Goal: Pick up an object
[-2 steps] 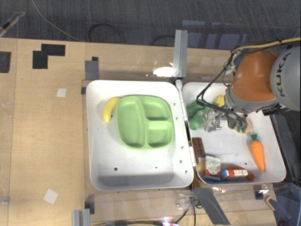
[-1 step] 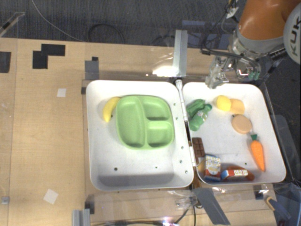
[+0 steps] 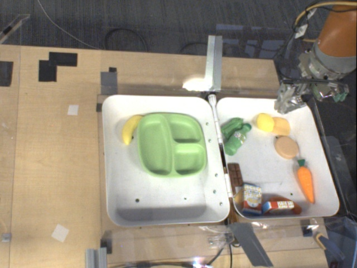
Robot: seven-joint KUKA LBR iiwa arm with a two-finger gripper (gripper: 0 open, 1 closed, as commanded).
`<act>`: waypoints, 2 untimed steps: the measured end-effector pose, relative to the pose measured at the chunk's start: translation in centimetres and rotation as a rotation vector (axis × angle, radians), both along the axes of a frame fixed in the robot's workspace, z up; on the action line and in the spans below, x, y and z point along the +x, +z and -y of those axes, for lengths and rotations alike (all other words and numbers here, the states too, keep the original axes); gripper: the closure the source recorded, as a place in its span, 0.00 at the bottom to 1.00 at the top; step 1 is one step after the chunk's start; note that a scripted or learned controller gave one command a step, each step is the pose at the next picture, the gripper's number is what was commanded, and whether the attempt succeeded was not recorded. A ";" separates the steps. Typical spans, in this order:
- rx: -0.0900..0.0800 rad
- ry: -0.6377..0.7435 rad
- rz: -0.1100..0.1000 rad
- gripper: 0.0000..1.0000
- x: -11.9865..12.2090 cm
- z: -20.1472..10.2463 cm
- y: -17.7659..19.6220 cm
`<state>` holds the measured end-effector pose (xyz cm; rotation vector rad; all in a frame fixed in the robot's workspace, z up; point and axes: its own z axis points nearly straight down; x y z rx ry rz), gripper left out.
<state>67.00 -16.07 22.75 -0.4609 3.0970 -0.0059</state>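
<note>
Wooden tabletop point(image 3: 50, 166) w/ black squares sits by dark carpet point(image 3: 139, 10); tool point(image 3: 285, 100), open/closed state unclear, hangs over right bin's point(image 3: 262, 161) top-right corner, near yellow lemon point(image 3: 264, 122); left bin point(image 3: 120, 194) has green tray point(image 3: 170, 144) & banana point(image 3: 130, 129).

Matt green plastic tray point(image 3: 170, 144); pale wooden bench point(image 3: 50, 166).

The arm point(image 3: 334, 43) reaches in from the right, gripper point(image 3: 287, 100) pointing down.
</note>
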 end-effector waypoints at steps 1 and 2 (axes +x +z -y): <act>-0.002 0.296 -0.002 1.00 -3.8 4.6 -3.1; -0.001 0.298 -0.001 0.00 -3.7 4.4 -3.0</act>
